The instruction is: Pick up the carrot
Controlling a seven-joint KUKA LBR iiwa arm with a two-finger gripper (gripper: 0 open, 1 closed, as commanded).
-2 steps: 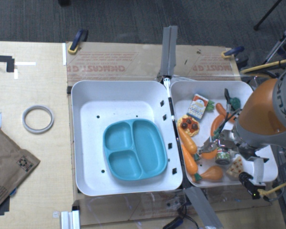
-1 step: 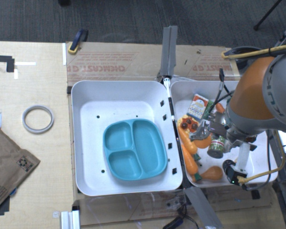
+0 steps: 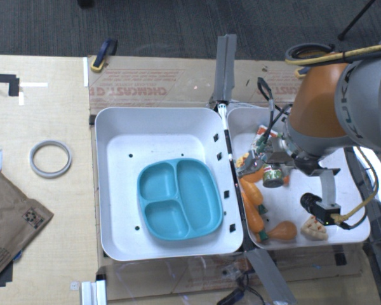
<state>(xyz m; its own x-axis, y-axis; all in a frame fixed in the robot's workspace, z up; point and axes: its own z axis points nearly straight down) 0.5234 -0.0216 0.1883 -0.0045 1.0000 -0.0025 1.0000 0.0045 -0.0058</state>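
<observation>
The carrot (image 3: 252, 194) is orange with a green top and lies along the left wall of the right bin (image 3: 352, 234). A second orange carrot-like piece (image 3: 256, 220) lies just below it, toward the front corner. My gripper (image 3: 261, 162) hangs over the left part of the right bin, just above the carrot's upper end. The grey arm with its orange band (image 3: 319, 103) comes in from the right. The wrist hides what lies directly under the gripper.
A small can (image 3: 274, 177) sits right beside the gripper. An orange pear-shaped item (image 3: 283, 231) and a pale wedge (image 3: 315, 229) lie at the right bin's front. The left bin (image 3: 114, 189) holds a blue divided plate (image 3: 179, 199). A tape ring (image 3: 51, 158) lies on the bench at left.
</observation>
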